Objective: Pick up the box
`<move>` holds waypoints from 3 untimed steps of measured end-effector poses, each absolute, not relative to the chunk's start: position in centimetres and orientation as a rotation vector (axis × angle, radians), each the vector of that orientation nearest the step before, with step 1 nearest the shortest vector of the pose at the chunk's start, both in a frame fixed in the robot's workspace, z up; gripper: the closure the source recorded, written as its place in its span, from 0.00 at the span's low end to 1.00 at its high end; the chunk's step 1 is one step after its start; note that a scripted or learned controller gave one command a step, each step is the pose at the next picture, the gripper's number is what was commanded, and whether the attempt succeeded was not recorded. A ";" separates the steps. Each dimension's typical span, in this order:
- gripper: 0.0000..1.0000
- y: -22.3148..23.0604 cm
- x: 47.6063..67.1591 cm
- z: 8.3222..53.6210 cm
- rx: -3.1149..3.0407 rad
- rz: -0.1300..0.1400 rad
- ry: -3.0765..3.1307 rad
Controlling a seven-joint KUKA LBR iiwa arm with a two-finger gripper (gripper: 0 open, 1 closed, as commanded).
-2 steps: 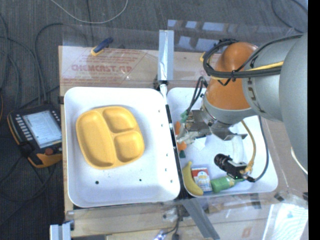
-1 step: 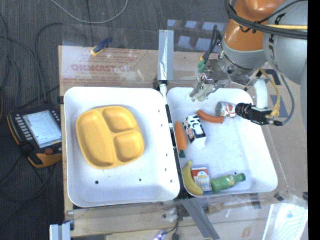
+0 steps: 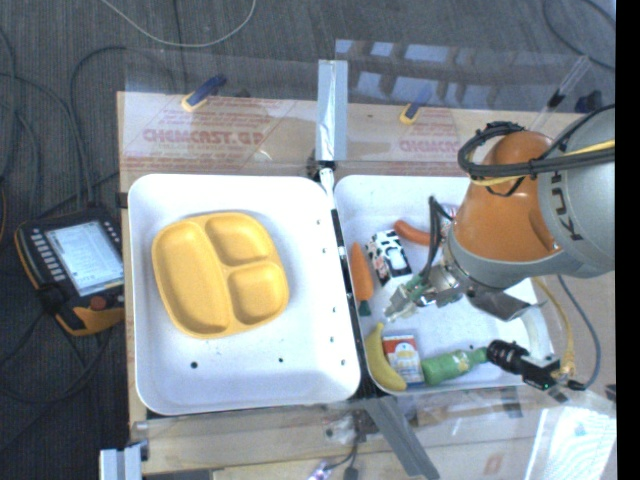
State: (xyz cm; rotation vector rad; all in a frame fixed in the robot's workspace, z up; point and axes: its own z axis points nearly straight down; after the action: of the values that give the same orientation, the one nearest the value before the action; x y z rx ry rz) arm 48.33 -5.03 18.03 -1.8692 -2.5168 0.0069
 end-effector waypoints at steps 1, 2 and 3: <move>1.00 1.2 49.2 34.8 -1.854 0.007 -2.535; 1.00 7.5 53.0 22.8 -1.889 0.010 -2.504; 1.00 1.2 48.5 32.5 -1.867 0.009 -2.525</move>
State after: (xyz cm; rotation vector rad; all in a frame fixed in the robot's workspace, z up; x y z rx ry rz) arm 48.54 1.17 32.51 -1.8667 -2.5255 0.0094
